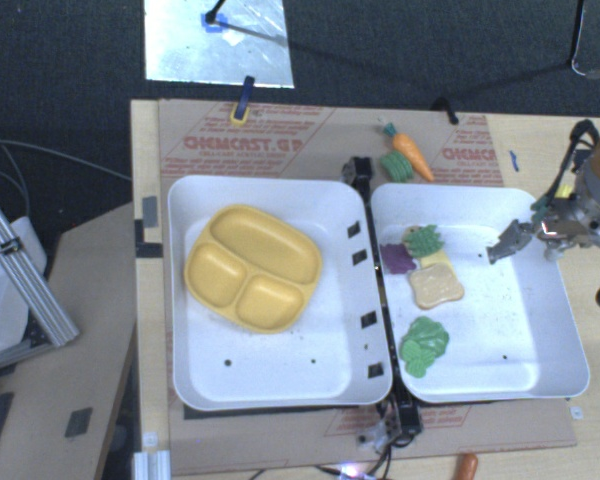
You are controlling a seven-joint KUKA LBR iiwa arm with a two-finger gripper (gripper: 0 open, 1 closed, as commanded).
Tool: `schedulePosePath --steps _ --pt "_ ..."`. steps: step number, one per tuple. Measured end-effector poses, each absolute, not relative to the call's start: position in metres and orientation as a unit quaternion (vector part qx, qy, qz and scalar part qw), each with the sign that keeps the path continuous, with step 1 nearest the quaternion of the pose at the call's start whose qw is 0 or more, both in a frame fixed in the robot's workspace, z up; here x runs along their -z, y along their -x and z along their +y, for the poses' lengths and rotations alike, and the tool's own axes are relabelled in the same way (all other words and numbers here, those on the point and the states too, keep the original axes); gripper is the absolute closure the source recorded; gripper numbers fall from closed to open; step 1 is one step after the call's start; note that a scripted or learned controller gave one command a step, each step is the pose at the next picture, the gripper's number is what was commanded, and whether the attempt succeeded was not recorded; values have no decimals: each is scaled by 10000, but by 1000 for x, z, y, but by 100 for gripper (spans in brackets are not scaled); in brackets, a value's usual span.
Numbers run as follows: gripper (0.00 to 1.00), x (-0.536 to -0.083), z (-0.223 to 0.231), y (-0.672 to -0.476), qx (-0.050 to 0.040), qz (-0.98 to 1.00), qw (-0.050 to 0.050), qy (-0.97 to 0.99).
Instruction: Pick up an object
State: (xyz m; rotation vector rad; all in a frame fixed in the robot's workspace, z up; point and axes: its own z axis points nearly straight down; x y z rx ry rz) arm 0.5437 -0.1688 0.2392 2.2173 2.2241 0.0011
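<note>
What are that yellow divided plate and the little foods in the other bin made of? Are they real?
The yellow plate looks like moulded plastic: even colour, soft sheen, rounded compartments. The green broccoli piece, beige bread slice and purple piece seem to be toy plastic or rubber, given their flat, uniform colours; which one is hard to tell.

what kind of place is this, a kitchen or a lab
Most likely a robot lab bench, not a kitchen: two white bins side by side, toy food like a carrot and a yellow divided plate, and a robot pincer reaching in.
</note>
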Motion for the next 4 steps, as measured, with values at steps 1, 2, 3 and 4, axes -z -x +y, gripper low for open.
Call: schedulePosePath --steps 1,2,3,4 --pt "0 -494 -121 -537 -66 7101 91 -7040" --pt "0 -534 -12 -498 -44 7130 22 -7012" --pt "0 -299 88 -484 53 7106 -52 -7036" --pt "100 -318 84 -488 -21 7075 10 -7067"
